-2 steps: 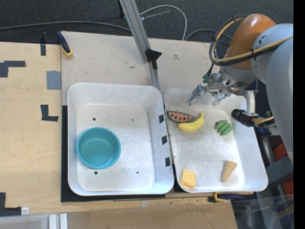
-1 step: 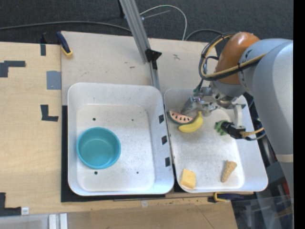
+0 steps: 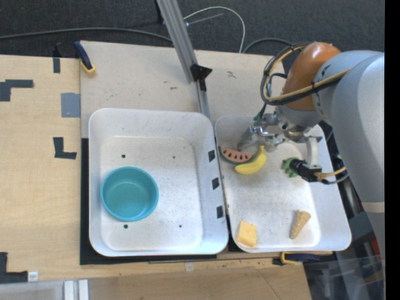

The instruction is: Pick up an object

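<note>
- Pale wood bench (image 3: 37,186) carries two shallow white bins side by side; dark flooring lies behind it.
- Left bin (image 3: 150,120) holds one blue bowl (image 3: 129,194), low and to the left, well apart from all other items.
- A grey metal post (image 3: 181,33) slants down from the top edge and ends near the divide between the bins.
- Right bin (image 3: 331,227) holds the likely targets: a watermelon slice (image 3: 231,155) touching a banana (image 3: 251,164) in the upper part, a yellow block (image 3: 247,234) and a cone (image 3: 300,224) near the lower wall, and a green item (image 3: 290,165) toward the right.
- Gripper (image 3: 265,133) sits low over the upper part of the right bin, just above the banana. Jaw state: cannot be determined; nothing is visibly held.
- Step in hand, as judged: approach to the banana and watermelon pair, before any grasp.
- Next move calls for settling on one item. The two touch, so a closing grip may catch both or push one aside.
- Cables (image 3: 322,175) hang from the wrist near the green item.
</note>
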`<action>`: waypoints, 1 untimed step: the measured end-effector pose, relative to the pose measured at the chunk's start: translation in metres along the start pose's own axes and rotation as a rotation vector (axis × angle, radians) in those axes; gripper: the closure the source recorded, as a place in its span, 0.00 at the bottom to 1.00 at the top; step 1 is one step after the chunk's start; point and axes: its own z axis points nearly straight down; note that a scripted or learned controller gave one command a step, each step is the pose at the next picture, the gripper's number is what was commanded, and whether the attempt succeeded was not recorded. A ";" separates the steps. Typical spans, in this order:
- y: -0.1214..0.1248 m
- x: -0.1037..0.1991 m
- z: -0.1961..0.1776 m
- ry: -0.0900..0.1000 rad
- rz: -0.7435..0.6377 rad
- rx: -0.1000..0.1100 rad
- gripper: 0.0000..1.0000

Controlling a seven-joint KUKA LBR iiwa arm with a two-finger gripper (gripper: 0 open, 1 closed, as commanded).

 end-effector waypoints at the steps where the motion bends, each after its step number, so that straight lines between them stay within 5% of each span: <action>1: 0.000 0.001 -0.010 0.000 -0.001 0.001 1.00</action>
